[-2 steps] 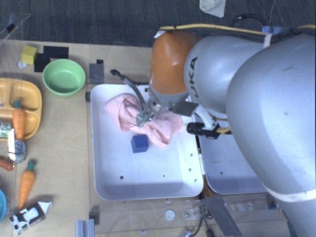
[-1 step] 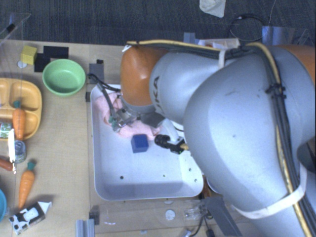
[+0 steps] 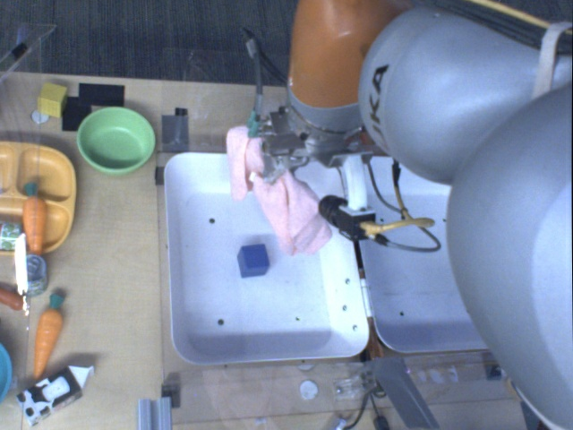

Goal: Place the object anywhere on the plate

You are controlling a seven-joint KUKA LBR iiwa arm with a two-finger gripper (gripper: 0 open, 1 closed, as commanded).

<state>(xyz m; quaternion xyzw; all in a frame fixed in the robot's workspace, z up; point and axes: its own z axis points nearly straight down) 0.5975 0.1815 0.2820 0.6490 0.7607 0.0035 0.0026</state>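
The gripper (image 3: 267, 161), clamped on a pink cloth (image 3: 295, 215), hangs over the left bin (image 3: 206, 316); the carry left to the yellow plate (image 3: 55, 170) is not yet done.

A robotics lab, set up for handling trials; a large grey and orange industrial arm (image 3: 448, 88) reaches over a pale wooden bench (image 3: 116, 267) bearing two shallow white bins (image 3: 215, 330) (image 3: 421, 321) held by metal brackets (image 3: 175, 131); along the bench's left edge lie plastic toy props: a green bowl (image 3: 115, 139), a yellow divided plate (image 3: 49, 164), toy carrots (image 3: 34, 224), a cow-patterned carton (image 3: 55, 391); dark office carpet (image 3: 134, 16) runs beyond the far edge
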